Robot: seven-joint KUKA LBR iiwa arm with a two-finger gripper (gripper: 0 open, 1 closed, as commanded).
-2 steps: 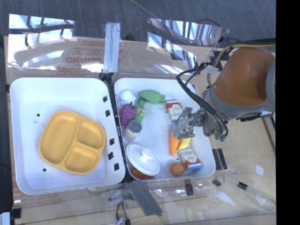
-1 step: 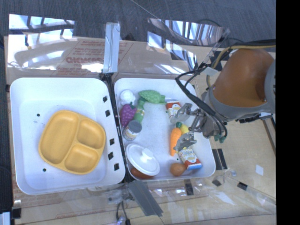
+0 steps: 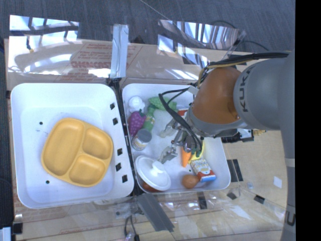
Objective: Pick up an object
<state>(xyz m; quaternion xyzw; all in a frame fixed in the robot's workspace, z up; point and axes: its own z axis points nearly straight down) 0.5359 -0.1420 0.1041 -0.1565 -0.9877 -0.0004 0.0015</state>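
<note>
Overhead, two white bins [image 3: 20,134] sit on a taped cardboard-covered bench [image 3: 90,59]; end effector [image 3: 173,142] state unclear.

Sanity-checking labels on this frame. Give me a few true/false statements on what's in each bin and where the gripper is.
1. The yellow divided plate lies in the left bin. True.
2. The purple grapes are on the yellow divided plate. False: they lie in the right bin, near its left wall.
3. The gripper is over the right bin. True.
4. The white bowl sits in the left bin. False: it is in the right bin, at its near edge.
5. The carrot lies beside a small carton. True.
</note>
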